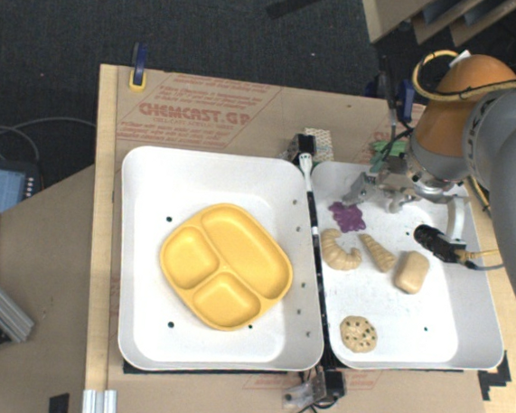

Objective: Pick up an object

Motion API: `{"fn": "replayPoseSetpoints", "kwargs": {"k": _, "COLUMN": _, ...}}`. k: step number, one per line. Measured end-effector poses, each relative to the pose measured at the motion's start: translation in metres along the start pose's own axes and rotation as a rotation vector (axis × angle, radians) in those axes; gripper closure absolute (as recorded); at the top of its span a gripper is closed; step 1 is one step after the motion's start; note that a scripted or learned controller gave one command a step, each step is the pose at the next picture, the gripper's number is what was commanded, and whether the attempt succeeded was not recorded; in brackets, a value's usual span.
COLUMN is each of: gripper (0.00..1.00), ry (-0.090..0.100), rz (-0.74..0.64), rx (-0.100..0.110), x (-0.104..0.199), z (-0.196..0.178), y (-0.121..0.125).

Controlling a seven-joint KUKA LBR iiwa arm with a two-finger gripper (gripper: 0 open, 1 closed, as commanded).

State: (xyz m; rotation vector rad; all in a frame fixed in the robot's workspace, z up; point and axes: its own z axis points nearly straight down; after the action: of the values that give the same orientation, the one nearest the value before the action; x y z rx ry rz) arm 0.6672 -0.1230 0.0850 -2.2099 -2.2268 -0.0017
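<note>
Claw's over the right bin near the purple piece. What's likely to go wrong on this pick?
1. The claw sits at the far end of the right bin, beside the purple piece rather than over it; closing here may miss it.
2. The croissant, cone and beige roll lie close together, so a descent there may nudge neighbours.
3. The purple piece lies near the bin wall, which could block a finger.

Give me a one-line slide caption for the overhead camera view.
Gripper poised over the right bin near a purple toy; yellow divided tray in the left bin.
</note>
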Motion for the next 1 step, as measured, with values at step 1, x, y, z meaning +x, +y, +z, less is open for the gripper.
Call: {"fn": "replayPoseSetpoints", "kwargs": {"k": 1, "gripper": 0.0, "ry": 0.005, "rz": 0.006, "rx": 0.004, "x": -0.0844, "z": -0.0007, "y": -0.0012}}
